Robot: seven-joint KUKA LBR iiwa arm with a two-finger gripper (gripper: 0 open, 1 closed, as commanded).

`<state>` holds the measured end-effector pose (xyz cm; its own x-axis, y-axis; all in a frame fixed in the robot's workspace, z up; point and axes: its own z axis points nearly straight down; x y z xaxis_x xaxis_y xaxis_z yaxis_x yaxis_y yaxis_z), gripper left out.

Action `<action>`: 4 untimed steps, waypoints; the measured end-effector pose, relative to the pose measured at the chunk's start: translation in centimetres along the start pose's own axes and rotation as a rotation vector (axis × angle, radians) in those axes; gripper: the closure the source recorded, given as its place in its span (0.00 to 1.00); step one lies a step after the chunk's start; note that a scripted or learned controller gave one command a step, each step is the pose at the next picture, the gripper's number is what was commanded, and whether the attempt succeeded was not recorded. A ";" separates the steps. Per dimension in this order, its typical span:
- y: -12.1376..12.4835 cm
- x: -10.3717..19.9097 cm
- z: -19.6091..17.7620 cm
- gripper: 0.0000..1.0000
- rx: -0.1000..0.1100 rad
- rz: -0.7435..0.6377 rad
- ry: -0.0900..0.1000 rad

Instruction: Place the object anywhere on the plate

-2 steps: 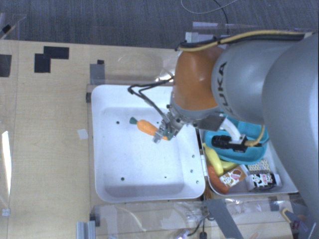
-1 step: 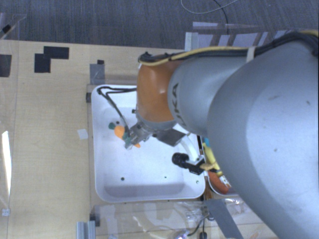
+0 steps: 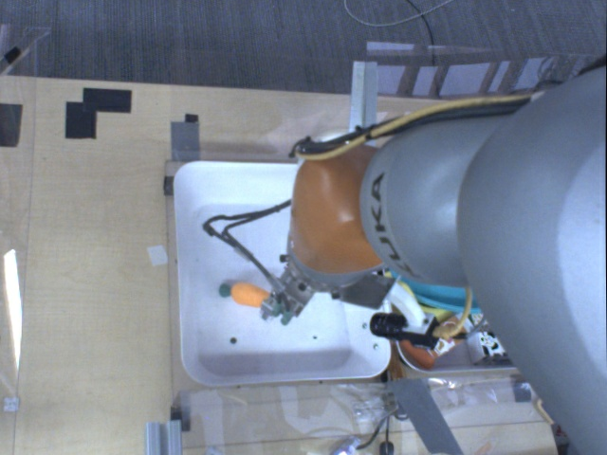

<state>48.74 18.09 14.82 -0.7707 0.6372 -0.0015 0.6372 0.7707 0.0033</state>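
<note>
Your gripper (image 3: pixel 279 307) sat low in the left bin (image 3: pixel 204 349), toward 6 o'clock of its floor. The carrot (image 3: pixel 246 295) lay flat on the floor at the gripper's 9 o'clock, green end pointing away from it. Its orange end met the gripper's tip. You could not tell whether the jaws were open, closed or gripping it. The arm (image 3: pixel 332 221) leaned in from 3 o'clock over the table (image 3: pixel 85 282), probably so as to take the carrot by its near end. Judgement: pick in hand; transfer to the plate not yet done.
</note>
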 end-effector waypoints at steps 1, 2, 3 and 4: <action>-5.9 -5.0 -3.7 1.00 -0.002 -0.014 -0.003; -5.9 -5.0 -3.7 0.00 -0.002 -0.015 -0.003; -5.7 -5.1 -4.8 1.00 -0.007 -0.014 -0.007; 0.0 -3.2 4.4 1.00 -0.011 0.501 -0.006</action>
<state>51.26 16.04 10.40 -0.3698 0.9291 -0.0031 0.9290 0.3698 0.0155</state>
